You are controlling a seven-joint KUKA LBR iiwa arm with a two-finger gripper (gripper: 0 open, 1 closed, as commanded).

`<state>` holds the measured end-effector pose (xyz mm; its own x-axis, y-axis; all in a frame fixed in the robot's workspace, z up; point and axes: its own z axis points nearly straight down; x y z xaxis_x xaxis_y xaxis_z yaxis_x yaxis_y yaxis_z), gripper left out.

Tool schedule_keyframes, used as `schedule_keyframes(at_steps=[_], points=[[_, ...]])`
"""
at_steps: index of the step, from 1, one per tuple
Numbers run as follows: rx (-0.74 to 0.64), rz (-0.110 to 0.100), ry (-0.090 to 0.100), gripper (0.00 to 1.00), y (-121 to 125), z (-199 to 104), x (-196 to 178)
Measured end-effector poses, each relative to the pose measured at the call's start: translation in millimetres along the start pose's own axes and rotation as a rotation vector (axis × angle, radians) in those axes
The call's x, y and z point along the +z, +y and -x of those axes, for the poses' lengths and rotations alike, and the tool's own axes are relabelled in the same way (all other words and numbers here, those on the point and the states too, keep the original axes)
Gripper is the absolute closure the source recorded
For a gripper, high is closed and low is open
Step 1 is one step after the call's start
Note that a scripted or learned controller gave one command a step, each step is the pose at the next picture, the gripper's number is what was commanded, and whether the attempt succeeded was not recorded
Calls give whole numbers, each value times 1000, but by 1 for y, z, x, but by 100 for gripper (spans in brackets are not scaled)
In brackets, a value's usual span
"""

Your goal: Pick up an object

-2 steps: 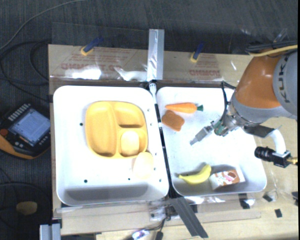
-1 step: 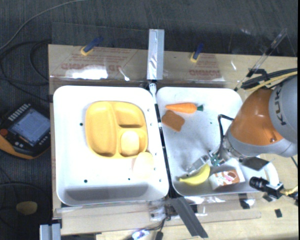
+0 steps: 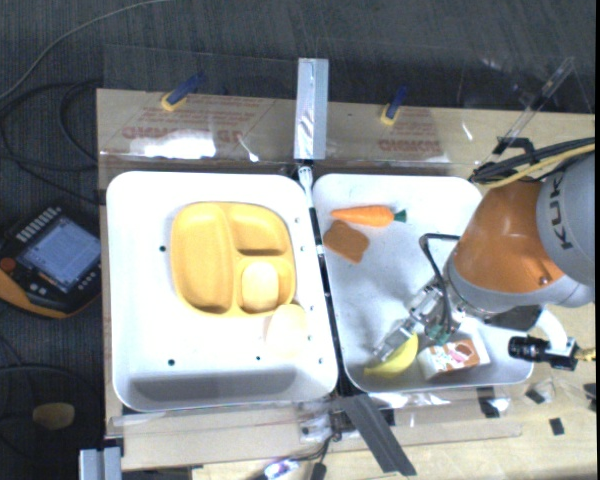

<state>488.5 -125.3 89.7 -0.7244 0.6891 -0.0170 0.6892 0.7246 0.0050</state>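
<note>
My end effector [image 3: 398, 343] sits low in the right bin [image 3: 380, 268], near its front wall, tips angled toward the front-left. Its metal fingers [image 3: 390, 346] rest right at the top of a yellow banana [image 3: 400, 358], touching or nearly touching it; I cannot tell whether the fingers are spread or pressed together, nor whether the banana is between them.

Using the banana as landmark: just to its right, touching or nearly so, lies a small carton [image 3: 450, 358] with a red and white printed face; the print is too small to read. Well behind the banana, near the back wall, lies an orange carrot [image 3: 362, 215] with a green tip pointing right. Just in front of the carrot and to its left is a flat orange-brown piece [image 3: 346, 241]. Neither crowds the banana; the carton is the one close neighbour.

Left of the banana, across the divider, the left bin [image 3: 140, 368] holds a yellow compartment tray [image 3: 230, 258] with a pale round item [image 3: 260, 286] in one compartment and a pale piece [image 3: 288, 323] beside the tray's front-right corner.

My wrist, with its orange band [image 3: 505, 243], hangs over the right bin's right side, right of the banana; white letters "KU" show on the grey link [image 3: 580, 228]. Black cables [image 3: 525, 163] loop behind it.

On the floor far left of the worktop [image 3: 220, 128] lies a handheld pendant [image 3: 50, 258].
</note>
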Motion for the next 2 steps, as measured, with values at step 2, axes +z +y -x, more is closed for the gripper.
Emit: schedule_keyframes(at_steps=[2], points=[[310,3,11,0,-2,1,1]])
